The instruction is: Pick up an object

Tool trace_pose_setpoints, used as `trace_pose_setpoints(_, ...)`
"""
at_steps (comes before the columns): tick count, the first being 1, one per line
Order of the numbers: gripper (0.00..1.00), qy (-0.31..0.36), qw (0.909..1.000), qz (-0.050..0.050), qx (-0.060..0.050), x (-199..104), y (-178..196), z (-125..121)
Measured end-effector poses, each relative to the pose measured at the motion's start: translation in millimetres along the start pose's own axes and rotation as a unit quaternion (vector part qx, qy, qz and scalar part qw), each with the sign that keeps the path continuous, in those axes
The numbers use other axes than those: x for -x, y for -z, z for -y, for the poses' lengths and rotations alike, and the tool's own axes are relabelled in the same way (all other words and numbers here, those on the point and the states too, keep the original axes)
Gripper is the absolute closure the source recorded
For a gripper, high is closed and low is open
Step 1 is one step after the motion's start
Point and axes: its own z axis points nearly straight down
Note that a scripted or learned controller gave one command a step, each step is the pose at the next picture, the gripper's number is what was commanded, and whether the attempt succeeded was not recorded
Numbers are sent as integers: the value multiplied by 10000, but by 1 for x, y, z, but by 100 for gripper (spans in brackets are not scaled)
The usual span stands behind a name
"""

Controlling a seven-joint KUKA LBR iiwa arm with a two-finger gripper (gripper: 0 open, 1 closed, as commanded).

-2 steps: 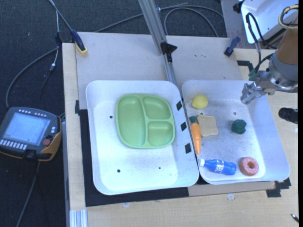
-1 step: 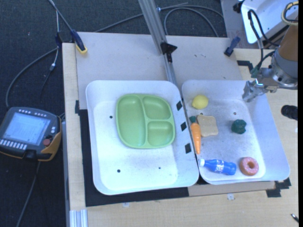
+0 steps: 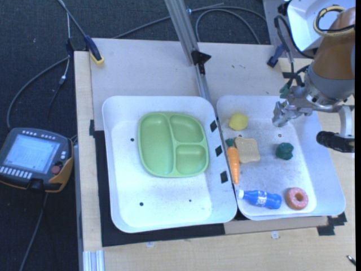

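Observation:
In the right bin [image 3: 324,179] lie a yellow lemon-like ball [image 3: 238,121], a tan slice of bread [image 3: 247,150], an orange carrot [image 3: 233,164], a dark green broccoli piece [image 3: 285,150], a blue bottle [image 3: 260,199] and a pink donut [image 3: 296,198]. My gripper [image 3: 281,114] hangs over the back of the right bin, above and slightly left of the broccoli, right of the yellow ball. Nothing shows between its fingers.
The left bin [image 3: 121,168] holds a light green divided plate [image 3: 172,144]. A metal pole [image 3: 183,21] slants up from between the bins. A teach pendant [image 3: 34,158] lies on the floor at left. A black clamp [image 3: 337,140] juts in at the right bin's edge.

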Motion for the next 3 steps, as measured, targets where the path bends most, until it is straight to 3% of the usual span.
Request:
trace_pose_setpoints(2,100,2,10000,-1,4,-97,9,1)
trace_pose_setpoints(3,100,9,10000,-4,2,-153,21,14)
